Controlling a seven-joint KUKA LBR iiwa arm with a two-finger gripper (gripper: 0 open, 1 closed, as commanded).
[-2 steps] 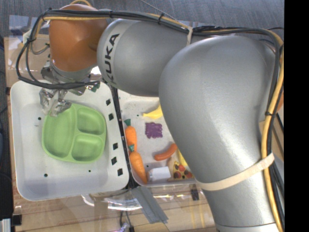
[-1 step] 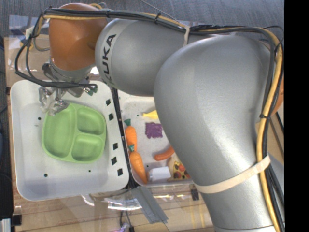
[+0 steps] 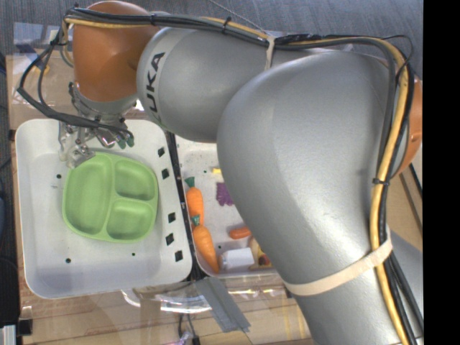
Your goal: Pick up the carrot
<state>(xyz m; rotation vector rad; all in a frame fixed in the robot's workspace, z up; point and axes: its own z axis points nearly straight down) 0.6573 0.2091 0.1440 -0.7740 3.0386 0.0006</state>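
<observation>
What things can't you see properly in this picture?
- Right bin: the big grey arm covers most of it in the camera view.
- Carrot: in view by the bin's left wall, with a second orange piece above it.
- Small toys beside the carrot: too blurry to name.
- Gripper: above the green plate; too small and tangled to tell open or shut.

A green plate [image 3: 111, 200] with three compartments lies flat in the left bin [image 3: 43, 257], nearer its far end, its hollows bare. The right bin [image 3: 205, 264] sits just beside it, the two rims touching along a dark seam. In the right bin a purple toy [image 3: 224, 192] lies toward the middle, and a white block [image 3: 237, 257] rests near the front rim. Both bins stand on the wooden desk [image 3: 86, 315].
</observation>
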